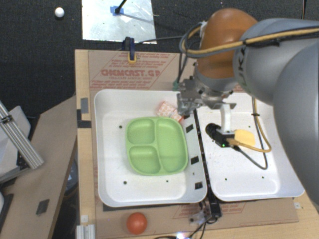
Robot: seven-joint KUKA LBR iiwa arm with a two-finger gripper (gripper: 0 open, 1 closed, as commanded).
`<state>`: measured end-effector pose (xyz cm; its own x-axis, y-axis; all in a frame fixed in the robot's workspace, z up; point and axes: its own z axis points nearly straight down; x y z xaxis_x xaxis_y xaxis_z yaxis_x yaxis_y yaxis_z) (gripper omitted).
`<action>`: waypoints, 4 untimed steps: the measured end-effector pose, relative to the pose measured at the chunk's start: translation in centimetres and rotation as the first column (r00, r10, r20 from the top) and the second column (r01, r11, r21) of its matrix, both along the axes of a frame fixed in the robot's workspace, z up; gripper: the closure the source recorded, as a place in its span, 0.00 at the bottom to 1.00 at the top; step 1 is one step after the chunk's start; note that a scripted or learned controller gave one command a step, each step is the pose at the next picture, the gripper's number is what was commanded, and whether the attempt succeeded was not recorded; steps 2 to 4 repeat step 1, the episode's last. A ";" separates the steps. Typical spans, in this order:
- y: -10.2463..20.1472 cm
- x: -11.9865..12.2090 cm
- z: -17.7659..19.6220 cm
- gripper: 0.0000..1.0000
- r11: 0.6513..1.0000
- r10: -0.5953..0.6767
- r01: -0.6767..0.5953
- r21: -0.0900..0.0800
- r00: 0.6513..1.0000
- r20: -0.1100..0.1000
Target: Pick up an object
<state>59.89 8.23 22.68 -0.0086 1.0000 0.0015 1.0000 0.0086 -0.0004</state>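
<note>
While the gripper (185, 105) hangs over the left bin (107, 133), its state impossible to tell, a green plate (156, 146) and pink packet (168, 110) lie there; the right bin (249, 178) holds a yellow block (244, 138).

Green tray (156, 145) crowds the left bin (110, 185); its margins lie open.
</note>
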 end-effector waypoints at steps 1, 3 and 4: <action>-0.3 0.1 0.1 0.00 1.000 -0.005 0.005 -0.001 1.000 0.002; -0.3 0.1 0.1 0.00 1.000 -0.005 0.005 -0.001 1.000 0.002; -0.3 0.1 0.1 0.00 1.000 -0.005 0.005 -0.001 1.000 0.002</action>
